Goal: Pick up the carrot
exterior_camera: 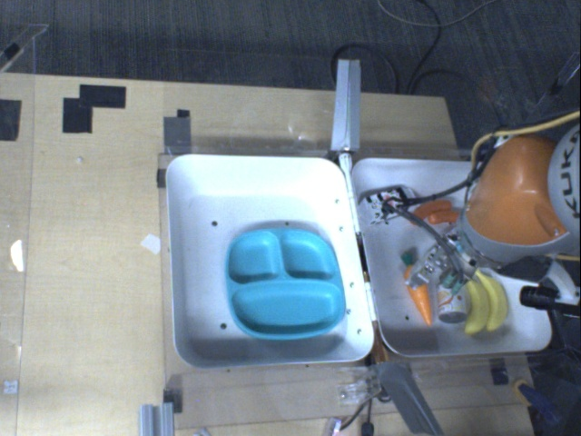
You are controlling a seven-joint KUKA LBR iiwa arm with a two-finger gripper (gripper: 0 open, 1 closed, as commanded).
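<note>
Camera view is showing two white bins [182,243], one blue divided plate [285,282], one carrot [421,302] and one banana bunch [486,303]. Carrot is lying in the right bin, just below-left of the gripper [445,266]; its finger state I cannot tell.

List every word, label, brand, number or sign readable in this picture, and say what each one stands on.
"KU", dark letters cut off by the picture's right edge, on the grey arm beside its orange band.
The can lying by the bananas and the carrot has a label too blurred to read.
The black patches on the bench at upper left are plain shapes, not letters.
</note>
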